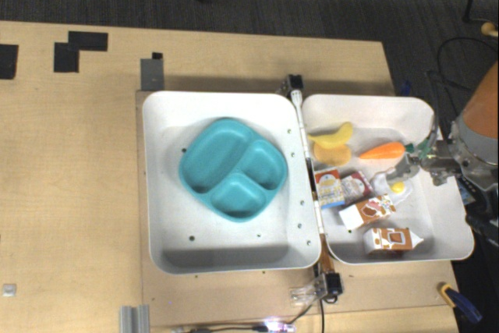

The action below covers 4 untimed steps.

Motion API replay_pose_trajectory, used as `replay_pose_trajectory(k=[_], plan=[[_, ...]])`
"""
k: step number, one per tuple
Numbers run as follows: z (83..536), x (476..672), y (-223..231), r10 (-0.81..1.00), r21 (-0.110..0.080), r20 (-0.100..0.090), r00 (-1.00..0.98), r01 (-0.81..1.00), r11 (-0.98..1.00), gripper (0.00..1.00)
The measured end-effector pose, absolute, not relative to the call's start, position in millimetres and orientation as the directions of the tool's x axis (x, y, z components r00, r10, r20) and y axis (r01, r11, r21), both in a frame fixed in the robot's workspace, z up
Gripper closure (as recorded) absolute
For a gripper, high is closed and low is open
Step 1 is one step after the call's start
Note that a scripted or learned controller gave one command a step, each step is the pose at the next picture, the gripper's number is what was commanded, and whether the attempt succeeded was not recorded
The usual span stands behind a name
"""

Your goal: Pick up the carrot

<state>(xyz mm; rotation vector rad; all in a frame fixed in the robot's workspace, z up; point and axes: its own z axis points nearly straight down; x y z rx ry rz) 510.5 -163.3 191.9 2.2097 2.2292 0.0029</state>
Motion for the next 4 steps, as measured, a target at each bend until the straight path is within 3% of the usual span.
replay_pose_trajectory(k=[1, 2, 3, 4], plan=[[218.3, 574.3, -182.3, 0.981, 0.009, -0.005, -0.196, 0.981, 0.196, 0.0], [110.8, 570.5, -193.5, 0.989, -0.005, 0.003, -0.15, 0.989, 0.15, 0.0], [86.4, 648.1, -178.6, 1.0, 0.007, -0.001, -0.016, 1.0, 0.016, 0.0], [99.7, 650.6, -178.8, 1.0, 0.014, -0.006, -0.025, 1.0, 0.025, 1.0]])
